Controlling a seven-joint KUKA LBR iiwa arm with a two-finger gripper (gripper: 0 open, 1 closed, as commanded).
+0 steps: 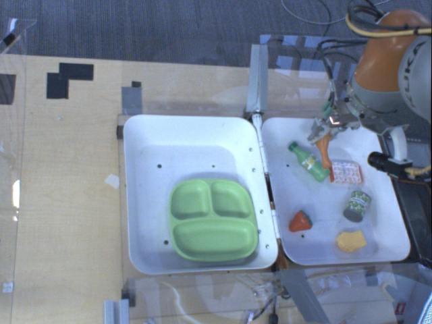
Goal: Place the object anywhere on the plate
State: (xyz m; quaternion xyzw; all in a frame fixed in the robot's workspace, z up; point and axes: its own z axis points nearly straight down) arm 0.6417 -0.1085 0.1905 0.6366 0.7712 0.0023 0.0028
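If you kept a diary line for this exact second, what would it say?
gripper: over right bin, at carrot | plate: left bin, bare | placed: not yet

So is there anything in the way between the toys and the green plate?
Yes. The toys, like the green bottle and the strawberry, lie in the right bin, while the green plate sits in the left bin. The two raised bin walls between them must be lifted over.

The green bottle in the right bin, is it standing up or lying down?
Lying down. The green bottle rests on its side on the right bin's floor, its cap pointing toward the bin's upper left.
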